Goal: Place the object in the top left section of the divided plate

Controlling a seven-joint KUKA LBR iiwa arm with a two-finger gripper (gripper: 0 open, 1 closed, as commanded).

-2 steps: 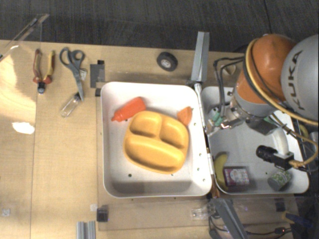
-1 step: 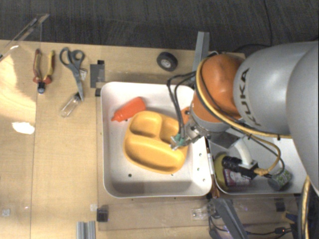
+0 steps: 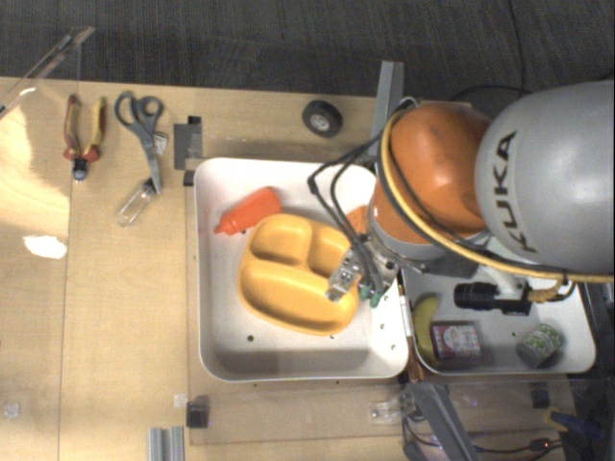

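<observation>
The divided plate — yellow, with rounded compartments — lies in the left bin, tilted a little so that its sections run at a slant to the bin's walls. Just beside its upper left edge, and seemingly touching it, lies an orange-red object shaped like a small bottle or carrot, resting on the bin floor with its narrow end pointing left. It lies outside the plate's sections. A second orange item peeks out at the plate's upper right, mostly hidden under the arm.

The tool hangs over the plate's right edge, its metal tip low above the yellow rim; whether it is spread or closed cannot be told from this slant, and nothing can be made out between its tips. Above it the arm's orange band and grey body (marked KUKA) cover the seam between the bins, with black and yellow cables looping around the wrist.

In the right bin sit a yellow-green piece, a small dark can and a greenish round item — well apart from the plate.

On the counter to the upper left lie red-handled pliers and scissors, and a black roll rests beyond the left bin's far wall.
</observation>
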